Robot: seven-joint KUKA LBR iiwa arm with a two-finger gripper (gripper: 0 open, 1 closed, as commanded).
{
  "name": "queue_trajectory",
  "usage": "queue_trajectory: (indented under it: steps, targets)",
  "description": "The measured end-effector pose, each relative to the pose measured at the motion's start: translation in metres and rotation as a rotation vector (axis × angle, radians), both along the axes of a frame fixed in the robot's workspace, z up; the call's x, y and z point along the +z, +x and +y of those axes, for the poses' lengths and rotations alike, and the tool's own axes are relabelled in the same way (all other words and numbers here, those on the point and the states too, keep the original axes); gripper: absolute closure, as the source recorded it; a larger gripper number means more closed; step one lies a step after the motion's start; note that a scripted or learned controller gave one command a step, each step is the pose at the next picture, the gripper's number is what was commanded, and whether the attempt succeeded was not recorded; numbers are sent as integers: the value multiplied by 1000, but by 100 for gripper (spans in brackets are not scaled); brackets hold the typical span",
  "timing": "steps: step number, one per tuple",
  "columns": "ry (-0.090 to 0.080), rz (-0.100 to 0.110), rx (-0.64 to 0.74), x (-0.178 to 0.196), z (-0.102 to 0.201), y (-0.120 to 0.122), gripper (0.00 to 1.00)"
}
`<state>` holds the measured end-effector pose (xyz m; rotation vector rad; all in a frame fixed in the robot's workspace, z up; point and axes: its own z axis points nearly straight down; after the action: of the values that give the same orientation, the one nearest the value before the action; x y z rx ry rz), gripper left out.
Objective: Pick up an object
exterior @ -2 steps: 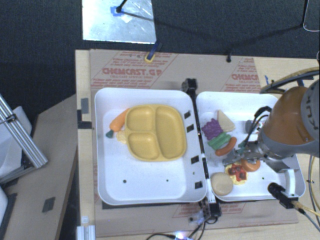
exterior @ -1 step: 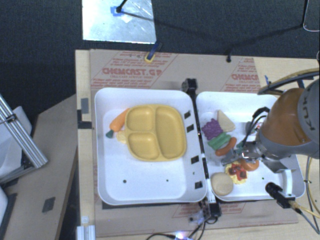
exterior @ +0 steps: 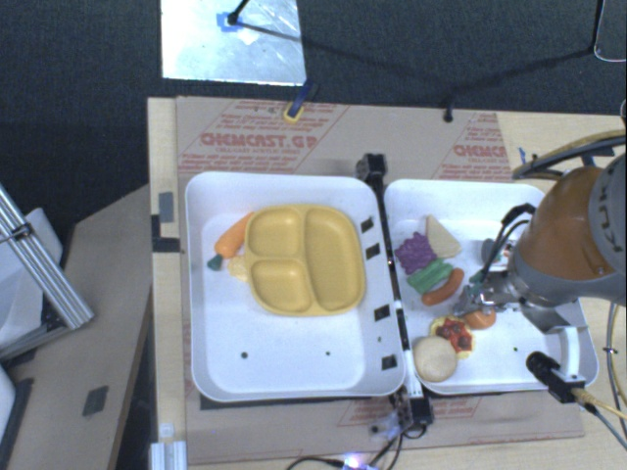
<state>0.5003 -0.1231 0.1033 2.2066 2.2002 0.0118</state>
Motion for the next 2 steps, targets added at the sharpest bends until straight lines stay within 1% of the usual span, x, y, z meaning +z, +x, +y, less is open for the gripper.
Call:
queue_trajectory:
  steps: [1, 2]
  targets:
    - [11, 16, 8, 63, 3, 3, 100]
    - [11, 15, 8, 117, 3, 5, 100]
